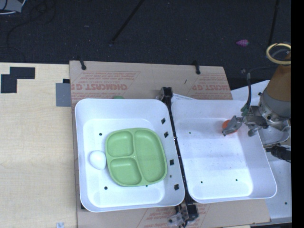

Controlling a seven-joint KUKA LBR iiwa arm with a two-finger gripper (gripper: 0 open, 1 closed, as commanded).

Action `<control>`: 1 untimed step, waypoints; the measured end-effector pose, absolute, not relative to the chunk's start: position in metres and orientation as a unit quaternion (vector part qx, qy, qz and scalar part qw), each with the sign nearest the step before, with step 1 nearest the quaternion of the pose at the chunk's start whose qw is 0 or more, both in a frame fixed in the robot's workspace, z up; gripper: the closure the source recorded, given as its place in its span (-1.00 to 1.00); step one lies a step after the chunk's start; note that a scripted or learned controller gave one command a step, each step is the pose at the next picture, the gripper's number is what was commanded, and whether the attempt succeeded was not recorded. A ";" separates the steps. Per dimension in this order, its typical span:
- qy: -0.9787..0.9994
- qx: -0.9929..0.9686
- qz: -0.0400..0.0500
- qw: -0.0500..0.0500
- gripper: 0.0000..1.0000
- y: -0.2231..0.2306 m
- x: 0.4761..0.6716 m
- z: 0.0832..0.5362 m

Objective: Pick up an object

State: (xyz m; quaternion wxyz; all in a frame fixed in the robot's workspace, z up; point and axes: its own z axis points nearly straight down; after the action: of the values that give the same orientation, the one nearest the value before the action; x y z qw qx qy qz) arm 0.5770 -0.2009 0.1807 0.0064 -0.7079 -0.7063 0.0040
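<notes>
Two white bins sit side by side on a brown cardboard sheet (pixel 142 82), seen from the camera up above.

In the left bin (pixel 90 113) lies a green plate (pixel 135 156) with three parts. A small white ball (pixel 98 159) rests just beside the plate, touching its left edge.

The right bin (pixel 213 175) has small dark dots on its floor. Near its top right corner is a little orange and red thing (pixel 230 126). It sits close to the bin's back wall.

The robot arm (pixel 280 87) comes in from the right side. It is grey with an orange band. Its gripper (pixel 239 123) reaches out to the left, over the right bin. The tip of the gripper is right at the orange thing. The orange thing looks like it is at the fingers, but I cannot tell if the fingers are pinching it or spread apart. That part is too small and dark to see well.

A light wooden table (pixel 33 151) lies to the left of the bins.
</notes>
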 end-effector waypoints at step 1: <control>-0.707 -0.707 0.000 0.000 -1.00 -0.201 0.580 0.188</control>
State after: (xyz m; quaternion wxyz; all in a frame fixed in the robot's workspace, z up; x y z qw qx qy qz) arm 0.5803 -0.2010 0.1881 0.0005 -0.7071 -0.7071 0.0004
